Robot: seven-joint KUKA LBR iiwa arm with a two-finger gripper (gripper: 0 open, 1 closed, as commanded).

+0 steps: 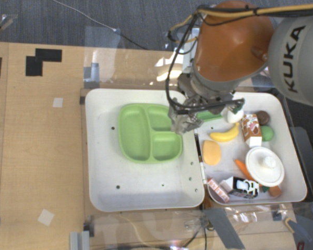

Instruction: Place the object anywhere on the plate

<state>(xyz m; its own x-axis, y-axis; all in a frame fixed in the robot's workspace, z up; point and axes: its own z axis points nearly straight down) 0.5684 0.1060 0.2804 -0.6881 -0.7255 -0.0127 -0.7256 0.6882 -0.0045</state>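
A light green divided plate (146, 134) lies in the left white bin (120, 191). My gripper (180, 123) hangs over the plate's right edge, near the wall between the two bins. The arm's orange band and grey wrist cover it from above. In the right bin lie a banana (225, 134), an orange-yellow rounded piece (212, 152), a green item (211, 116) partly under the wrist, and a small carton (250, 129).
The right bin (297, 186) also holds a white lidded pot (265, 165), a carrot-like piece (241, 166), a dark round item (263, 118), a green ball (267, 134) and small packets at the front. Cables loop beside the wrist. Wooden bench lies to the left.
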